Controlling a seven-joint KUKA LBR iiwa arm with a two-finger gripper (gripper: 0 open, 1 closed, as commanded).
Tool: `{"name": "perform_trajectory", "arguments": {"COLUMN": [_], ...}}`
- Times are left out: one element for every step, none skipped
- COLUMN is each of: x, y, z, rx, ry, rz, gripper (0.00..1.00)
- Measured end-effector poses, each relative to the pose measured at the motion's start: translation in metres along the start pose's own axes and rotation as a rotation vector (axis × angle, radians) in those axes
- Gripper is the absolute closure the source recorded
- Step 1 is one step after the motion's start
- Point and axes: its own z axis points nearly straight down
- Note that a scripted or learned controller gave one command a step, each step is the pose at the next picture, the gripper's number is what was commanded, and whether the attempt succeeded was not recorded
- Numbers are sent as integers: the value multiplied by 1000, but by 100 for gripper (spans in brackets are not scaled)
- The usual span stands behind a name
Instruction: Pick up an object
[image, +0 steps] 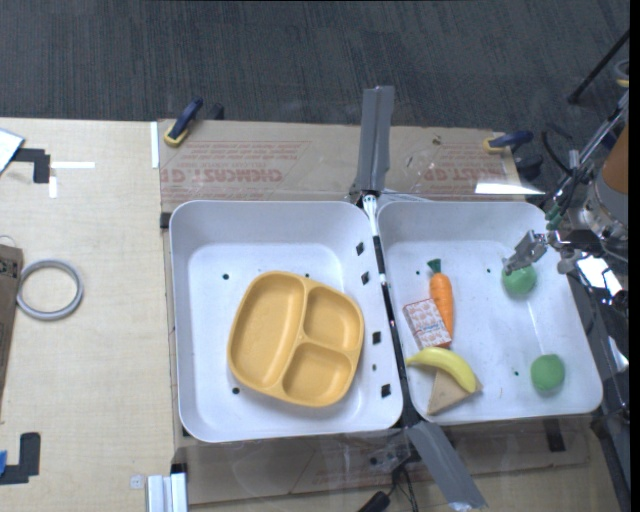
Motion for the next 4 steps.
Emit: {"name": "perform_trajectory", "arguments": {"x": [55, 97, 13, 65], "y": [10, 24, 8, 33], "z": [77, 108, 72, 107], "rx": [0, 0, -3, -1], "ry": [0, 0, -2, 0], "rz": [-152, -242, -174, -316], "gripper": [0, 0, 0, 0]}}
